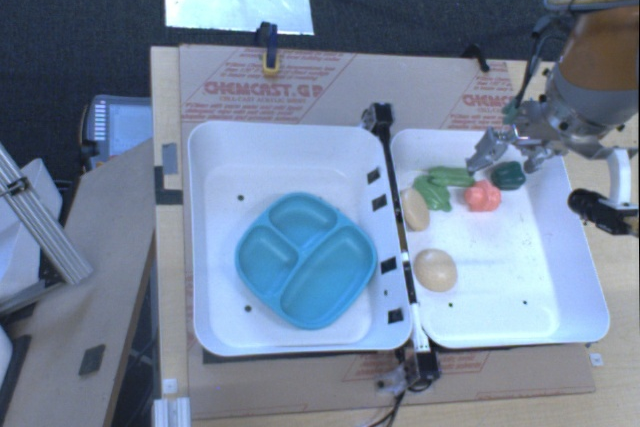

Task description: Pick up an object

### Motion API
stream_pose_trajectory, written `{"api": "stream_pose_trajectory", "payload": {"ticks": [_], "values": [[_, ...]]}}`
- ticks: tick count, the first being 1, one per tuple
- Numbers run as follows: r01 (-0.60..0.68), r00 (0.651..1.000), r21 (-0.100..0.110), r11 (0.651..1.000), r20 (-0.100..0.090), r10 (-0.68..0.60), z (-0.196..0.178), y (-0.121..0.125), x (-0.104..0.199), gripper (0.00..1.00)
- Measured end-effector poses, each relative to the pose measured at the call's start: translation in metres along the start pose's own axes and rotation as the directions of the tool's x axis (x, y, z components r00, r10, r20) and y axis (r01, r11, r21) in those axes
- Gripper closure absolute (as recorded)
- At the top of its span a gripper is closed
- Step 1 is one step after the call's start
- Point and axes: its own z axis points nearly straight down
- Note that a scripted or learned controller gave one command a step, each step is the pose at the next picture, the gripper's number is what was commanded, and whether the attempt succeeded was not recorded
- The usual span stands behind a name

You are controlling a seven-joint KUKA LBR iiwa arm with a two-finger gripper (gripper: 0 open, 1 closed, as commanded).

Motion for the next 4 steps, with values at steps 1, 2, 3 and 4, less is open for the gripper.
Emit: {"api": "stream_pose_trajectory", "payload": {"ticks": [1,2,3,4], "values": [[0.002,1.0,-0.012,1.0,0.001,-0.002,-0.007,0.002,0.0,0.0],[0.0,1.0,-0.01,1.0,0.001,0.0,0.035,-0.001,0.001,0.0],[0.0,1.0,-0.009,1.0,0.001,0.0,0.077,-0.003,0.002,0.0],[0.0,1.0,-0.008,1.0,0.0,0.0,0.14,-0.005,0.001,0.0]]}}
